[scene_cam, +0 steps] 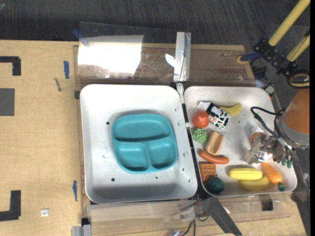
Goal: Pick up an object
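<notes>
The right white bin [231,93] holds several toy foods. Among them are a red tomato [201,119], a black-and-white box [218,116], a yellow banana [232,109], a tan cylinder [214,142], a red sausage [214,157], a yellow corn piece [245,173] and an orange carrot [273,172]. My gripper [260,150] hangs low over the bin's right side, just above the corn and left of the carrot. A small brown item [255,138] sits right at the gripper. Nothing is visibly held.
The left white bin [93,132] carries a teal divided plate [144,141]. A green bunch [199,135], a waffle [207,170] and a dark green piece [214,184] lie along the right bin's left wall. The arm's orange band [300,113] stands at the right edge.
</notes>
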